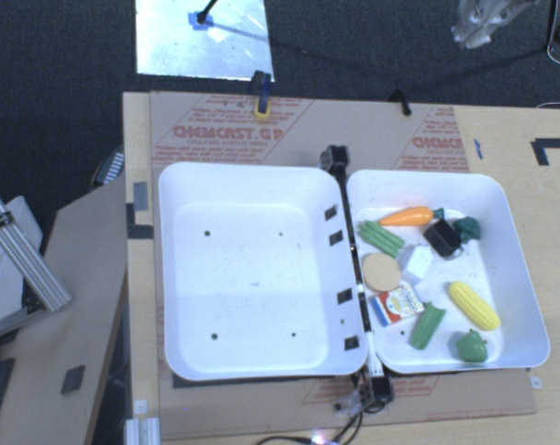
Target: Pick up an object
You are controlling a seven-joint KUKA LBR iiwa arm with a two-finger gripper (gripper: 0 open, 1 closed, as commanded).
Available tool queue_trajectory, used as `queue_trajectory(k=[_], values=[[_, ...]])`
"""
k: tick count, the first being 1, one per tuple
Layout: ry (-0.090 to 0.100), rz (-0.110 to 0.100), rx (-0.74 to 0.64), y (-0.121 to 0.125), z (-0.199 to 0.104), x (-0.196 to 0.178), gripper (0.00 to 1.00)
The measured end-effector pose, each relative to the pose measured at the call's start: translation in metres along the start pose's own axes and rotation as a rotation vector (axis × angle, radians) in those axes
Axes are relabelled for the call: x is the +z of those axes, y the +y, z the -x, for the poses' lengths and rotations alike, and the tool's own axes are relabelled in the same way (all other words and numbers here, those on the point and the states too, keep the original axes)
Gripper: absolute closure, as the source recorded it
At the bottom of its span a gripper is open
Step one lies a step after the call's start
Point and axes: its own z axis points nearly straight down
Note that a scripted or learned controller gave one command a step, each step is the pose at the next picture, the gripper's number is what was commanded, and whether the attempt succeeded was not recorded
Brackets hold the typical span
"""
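objects in right bin (512, 239): one carrot (407, 217), one corn (473, 305); gripper (475, 21) state unclear.

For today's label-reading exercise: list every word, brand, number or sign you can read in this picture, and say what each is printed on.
"CHEMCAST GP": red print repeated across the brown protective sheet under the two bins, clearest at the upper left.
Small card in the right bin: red and blue print, too small to read.

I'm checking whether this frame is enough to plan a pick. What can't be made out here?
- Gripper, camera view: blurred and cut by the top edge; finger state unreadable.
- White block: blends into the right bin; outline unclear.
- Small card: print too small to read.
- Dark green piece: partly behind the black object.
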Motion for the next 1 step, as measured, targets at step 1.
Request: queue_trajectory(k=[1], values=[[0.0,-0.003,0.001,-0.0001,0.0284,0.0291,1.0]])
